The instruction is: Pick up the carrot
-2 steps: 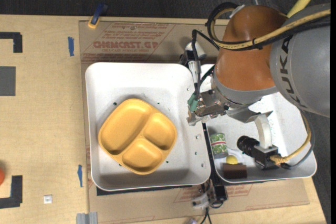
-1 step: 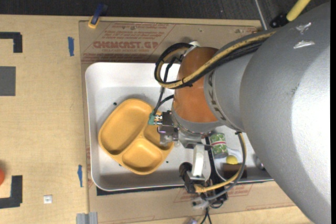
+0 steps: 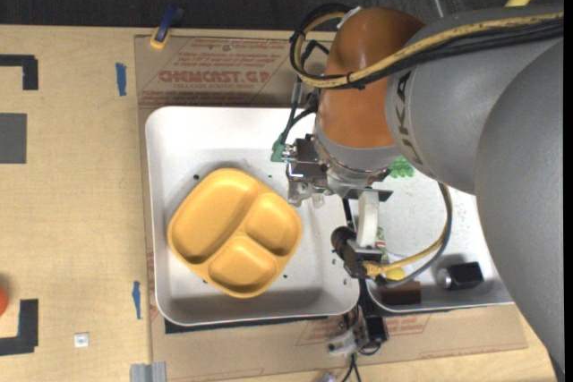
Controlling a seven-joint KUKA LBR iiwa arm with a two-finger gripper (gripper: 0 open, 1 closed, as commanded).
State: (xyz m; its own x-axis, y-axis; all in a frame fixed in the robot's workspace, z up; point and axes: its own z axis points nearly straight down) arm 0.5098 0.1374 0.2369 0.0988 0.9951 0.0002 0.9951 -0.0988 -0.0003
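My gripper (image 3: 309, 177) hangs over the right part of the left bin (image 3: 170, 148), just right of a large yellow bell pepper (image 3: 235, 231). The wide grey arm and its orange band (image 3: 363, 76) cover the gripper from above and hide whatever lies beneath it. Small green bits peek out at the wrist's left side (image 3: 279, 153) and right side (image 3: 400, 167); I cannot tell what they belong to.
The right bin (image 3: 466, 304) is mostly covered by the arm. A small black block (image 3: 462, 275) and a brown piece (image 3: 405, 292) lie near its front edge. A red-orange spot (image 3: 3, 301) sits at the bench's far left edge.
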